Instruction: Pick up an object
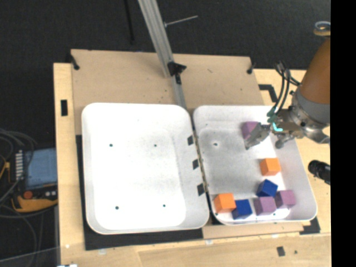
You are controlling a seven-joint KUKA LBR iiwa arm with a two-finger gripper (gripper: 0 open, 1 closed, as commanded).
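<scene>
The right bin holds several small blocks. A purple block lies near its back, and my gripper hovers just right of it. The gripper is open, its left finger touching or overlapping that block's front edge. Between the fingers I see only white bin floor. An orange block sits just in front of the gripper. A blue block lies further forward.
Along the right bin's front wall sit an orange block, a blue block and two purple blocks. The left bin stands beside it. A metal pole slants up behind the bins.
</scene>
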